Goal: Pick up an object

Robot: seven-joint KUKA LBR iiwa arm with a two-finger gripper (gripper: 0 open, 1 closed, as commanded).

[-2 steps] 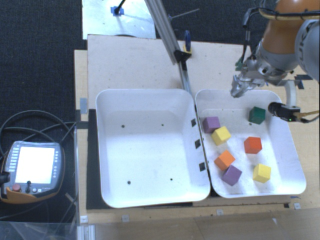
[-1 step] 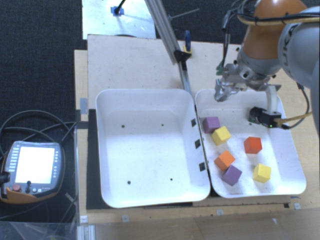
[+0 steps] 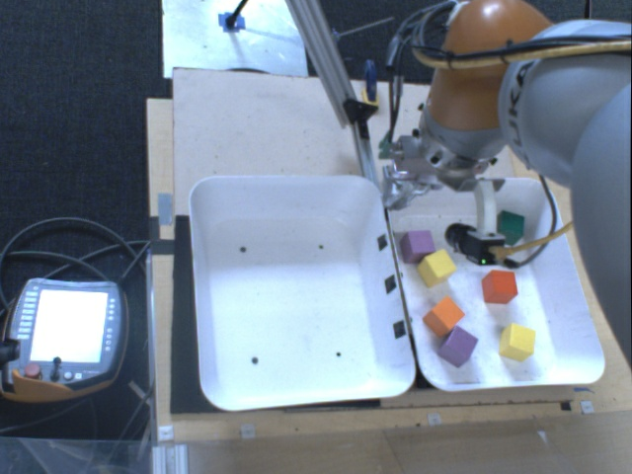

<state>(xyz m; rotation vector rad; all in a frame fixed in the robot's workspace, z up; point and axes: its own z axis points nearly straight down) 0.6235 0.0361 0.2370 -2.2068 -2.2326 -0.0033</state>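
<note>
Pincer (image 3: 398,184) hung over the far inner corner of the right shallow white plastic bin (image 3: 585,349). Released or clenched: could not tell. No object seen in it. Nearest it, on the camera side, lay a small purple block (image 3: 417,245), with a yellow block (image 3: 437,267) just past that. Farther from the pincer lay an orange block (image 3: 443,316) and a red block (image 3: 500,286). All rested on the bin floor. Judged: pick not yet made; descent, grasp and lift remained.

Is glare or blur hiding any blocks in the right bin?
Camera view: even light, no glare on the right bin; the green block and red block look sharp, shadows soft; the grey arm nearest the lens is blurred.
</note>
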